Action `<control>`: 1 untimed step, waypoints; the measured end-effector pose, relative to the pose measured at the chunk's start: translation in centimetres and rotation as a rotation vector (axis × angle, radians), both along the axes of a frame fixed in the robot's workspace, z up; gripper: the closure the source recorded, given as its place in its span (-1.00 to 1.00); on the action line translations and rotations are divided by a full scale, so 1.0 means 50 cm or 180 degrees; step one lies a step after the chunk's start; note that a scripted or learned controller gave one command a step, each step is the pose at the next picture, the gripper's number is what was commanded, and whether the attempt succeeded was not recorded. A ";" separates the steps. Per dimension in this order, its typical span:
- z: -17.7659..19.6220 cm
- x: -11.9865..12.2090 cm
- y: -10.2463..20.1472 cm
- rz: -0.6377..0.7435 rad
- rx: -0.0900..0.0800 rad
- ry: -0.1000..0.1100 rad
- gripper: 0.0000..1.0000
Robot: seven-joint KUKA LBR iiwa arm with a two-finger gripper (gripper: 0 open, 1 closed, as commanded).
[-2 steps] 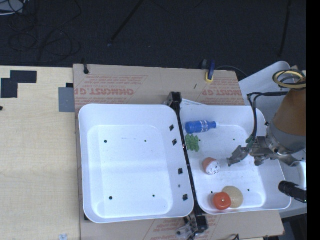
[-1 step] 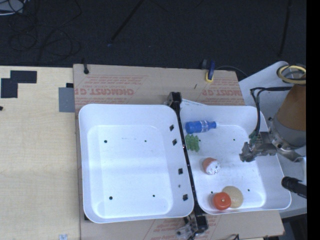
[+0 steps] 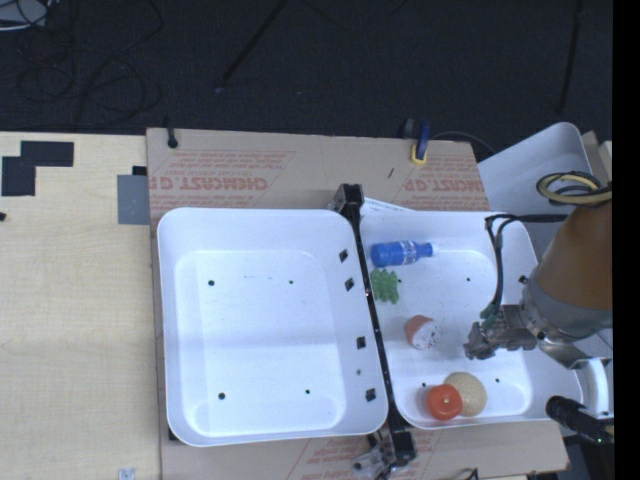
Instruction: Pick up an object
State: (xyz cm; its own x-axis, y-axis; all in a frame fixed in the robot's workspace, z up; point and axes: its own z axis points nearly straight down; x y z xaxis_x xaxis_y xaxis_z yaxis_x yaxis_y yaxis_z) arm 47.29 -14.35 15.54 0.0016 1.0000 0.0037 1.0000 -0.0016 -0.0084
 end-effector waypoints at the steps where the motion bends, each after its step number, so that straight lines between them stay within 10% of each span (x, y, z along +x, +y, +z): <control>1: 0.223 0.092 -0.002 0.0015 -0.0021 -0.0062 1.00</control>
State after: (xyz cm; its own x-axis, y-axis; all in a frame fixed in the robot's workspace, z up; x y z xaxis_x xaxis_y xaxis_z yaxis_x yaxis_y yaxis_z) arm 51.88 -14.45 26.67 -0.0032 1.0000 -0.0030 0.9999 0.0032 0.0110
